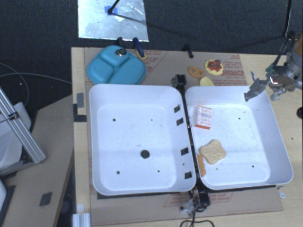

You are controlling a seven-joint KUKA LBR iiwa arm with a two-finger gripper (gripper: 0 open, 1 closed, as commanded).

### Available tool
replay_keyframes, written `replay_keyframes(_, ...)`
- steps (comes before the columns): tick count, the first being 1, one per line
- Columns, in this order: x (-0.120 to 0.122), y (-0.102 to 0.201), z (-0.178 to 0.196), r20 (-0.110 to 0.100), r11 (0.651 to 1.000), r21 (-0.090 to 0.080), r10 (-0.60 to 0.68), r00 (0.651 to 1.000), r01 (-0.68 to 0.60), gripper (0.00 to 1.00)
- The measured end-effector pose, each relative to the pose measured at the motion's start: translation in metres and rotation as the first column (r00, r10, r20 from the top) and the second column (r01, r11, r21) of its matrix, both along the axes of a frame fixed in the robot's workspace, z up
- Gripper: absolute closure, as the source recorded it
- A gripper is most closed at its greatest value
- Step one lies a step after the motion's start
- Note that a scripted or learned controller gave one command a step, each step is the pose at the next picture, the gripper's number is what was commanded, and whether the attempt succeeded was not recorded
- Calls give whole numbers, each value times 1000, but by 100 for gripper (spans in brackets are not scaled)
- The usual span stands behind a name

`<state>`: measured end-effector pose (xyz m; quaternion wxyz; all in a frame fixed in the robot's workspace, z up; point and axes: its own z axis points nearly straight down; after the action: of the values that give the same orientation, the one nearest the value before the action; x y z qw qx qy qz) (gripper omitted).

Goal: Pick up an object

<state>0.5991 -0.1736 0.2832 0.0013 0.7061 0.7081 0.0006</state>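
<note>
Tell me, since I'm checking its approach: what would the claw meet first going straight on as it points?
Probably the bare floor of the right white bin; the claw points down-left over its far right rim, though depth is unclear.

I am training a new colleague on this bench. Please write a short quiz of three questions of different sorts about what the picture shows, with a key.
1. True or false: the toast-shaped piece lies in the left bin.
2. Multiple choice: where is the pincer?
A. above the middle of the left bin
B. near the upper right corner of the right bin
C. over the blue tray
3. Short answer: which flat white and red item lies near the upper left corner of the right bin?

Key
1. False; it lies in the right bin.
2. B
3. The small packet.
</note>
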Motion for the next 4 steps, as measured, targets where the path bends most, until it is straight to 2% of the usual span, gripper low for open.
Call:
replay_keyframes(1, -94, -7, -187, -16, 1000, 4, -5, 1000, 5, 0)
replay_keyframes(2, -88, -7, -169, 2, 1000, 0, -1, 1000, 1, 100)
replay_keyframes(3, -66, 24, -196, 4, 1000, -4, 2, 1000, -2, 100)
replay_keyframes(4, -108, 55, -194, 19, 1000, -7, -2, 1000, 2, 100)
